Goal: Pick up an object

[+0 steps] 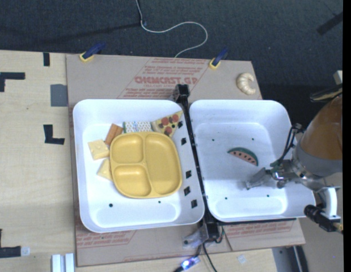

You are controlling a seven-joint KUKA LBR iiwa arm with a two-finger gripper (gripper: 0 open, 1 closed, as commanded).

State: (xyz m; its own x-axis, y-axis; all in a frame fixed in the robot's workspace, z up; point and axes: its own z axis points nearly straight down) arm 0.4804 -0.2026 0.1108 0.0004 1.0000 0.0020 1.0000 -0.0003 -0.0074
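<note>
Right bin (220,115): the pincer (256,180) sits low on the floor; you cannot tell its state. The watermelon slice (243,156) lies flat just beyond it, apart. Risk: thin, flat piece; your close may skid over it.

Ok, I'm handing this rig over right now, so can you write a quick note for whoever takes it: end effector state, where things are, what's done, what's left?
End effector: low in the right bin, near its front; nothing seen in its grip.
Watermelon slice: lying on the right bin's floor, just behind the end effector, apart from it.
Left bin: yellow divided plate with small food pieces tucked behind and to its left.
Done: no pick yet.
Left: grasp and lift an object; the watermelon slice looks nearest.
</note>
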